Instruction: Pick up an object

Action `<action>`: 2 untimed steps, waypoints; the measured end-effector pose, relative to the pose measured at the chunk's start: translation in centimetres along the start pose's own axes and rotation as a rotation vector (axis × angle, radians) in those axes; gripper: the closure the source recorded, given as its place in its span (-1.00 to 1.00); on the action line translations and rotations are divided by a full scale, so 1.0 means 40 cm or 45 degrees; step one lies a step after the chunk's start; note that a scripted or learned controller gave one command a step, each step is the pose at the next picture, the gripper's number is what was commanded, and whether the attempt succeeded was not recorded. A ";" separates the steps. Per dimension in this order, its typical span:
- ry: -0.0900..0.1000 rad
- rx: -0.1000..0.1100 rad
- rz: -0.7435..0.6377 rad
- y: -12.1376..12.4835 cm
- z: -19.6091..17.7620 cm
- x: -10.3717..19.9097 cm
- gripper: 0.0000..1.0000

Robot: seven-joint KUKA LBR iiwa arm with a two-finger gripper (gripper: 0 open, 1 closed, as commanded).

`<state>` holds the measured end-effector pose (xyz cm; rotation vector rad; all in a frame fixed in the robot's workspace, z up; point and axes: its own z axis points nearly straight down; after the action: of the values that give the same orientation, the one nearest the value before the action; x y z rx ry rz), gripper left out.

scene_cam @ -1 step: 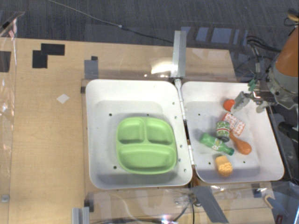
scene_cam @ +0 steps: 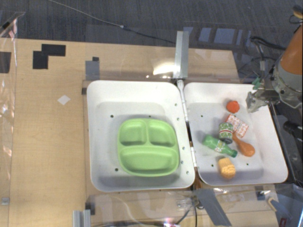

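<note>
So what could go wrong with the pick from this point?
The hand hovers near the right bin's far edge, off to the side of the items. The green bottle, small can, packet and drumstick crowd together, so a descent may nudge neighbours or close on two.

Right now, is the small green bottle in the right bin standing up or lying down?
Lying down: the small green bottle rests lengthwise on the right bin's floor.

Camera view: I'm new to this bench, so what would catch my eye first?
The bright green divided plate in the left bin stands out most. Next, the cluster of small toy foods in the right bin, with a green bottle and an orange ball. The gripper hovers at that bin's upper right.
</note>
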<state>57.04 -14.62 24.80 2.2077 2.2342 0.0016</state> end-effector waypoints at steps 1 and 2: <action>0.000 0.000 0.000 0.000 0.000 0.000 -1.00; 0.001 0.003 0.187 0.153 0.313 -0.027 -1.00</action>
<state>63.18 -15.65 12.30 2.3676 2.0674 -0.0008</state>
